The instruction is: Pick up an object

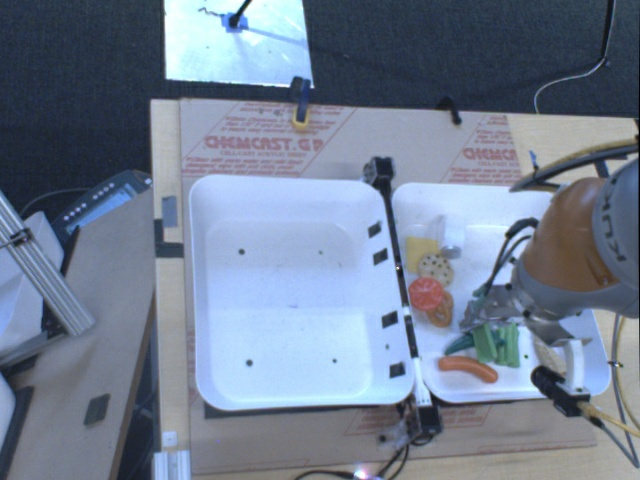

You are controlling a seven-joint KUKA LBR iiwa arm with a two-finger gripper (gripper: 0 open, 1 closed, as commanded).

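While the arm (590,248) reaches in from the right and hangs low over the right bin (470,196), its grey wrist and orange band cover much of that bin's right half. The claw (487,308) sits at the end of the wrist, just above the green objects (497,345), but it is a dark, blurred mass, and I cannot tell how far it is open or whether it has hold of anything.

All the loose things lie crowded in the right bin, along its left and front parts. A yellow block (421,249) lies nearest the divider, with a small pale item (452,239) just beside it, too washed out to identify. Below these is a round speckled cookie (434,265), then a red tomato-like piece (427,292) touching a brownish lump (440,316). The green objects lie near the front, partly under the claw, so their shapes are hard to make out. An orange-red sausage (468,368) lies closest to the front rim.

The left bin (290,288) adjoins it along a row of black clips (390,318). Both bins rest on a printed cardboard sheet (262,140) on the worktop (165,268). Cables (575,68) trail at the upper right, and the arm's body is cut off by the edge.
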